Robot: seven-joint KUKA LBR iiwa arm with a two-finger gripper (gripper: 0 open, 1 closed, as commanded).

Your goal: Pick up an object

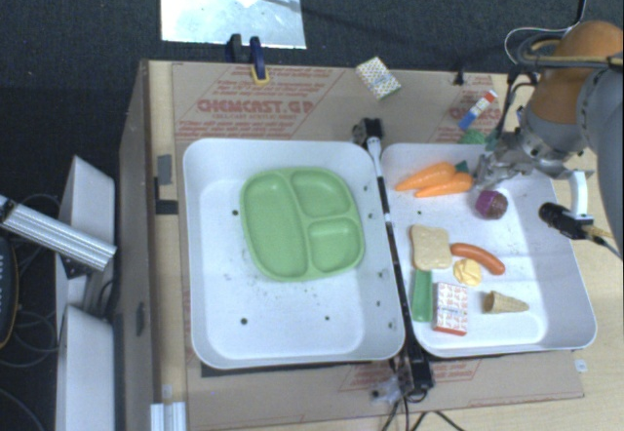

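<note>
cardboard sheet [255, 105] under bins | far left edge | red print "CHEMCAST GP" legible, repeated fainter lines unreadable | small packets' print too small to read

Cardboard-topped bench [253, 97] — two white bins side by side, left bin [210, 254], right bin [561, 293].

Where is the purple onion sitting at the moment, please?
The purple onion lies in the right bin, toward its far end, just right of the carrots and directly below the gripper.
</note>
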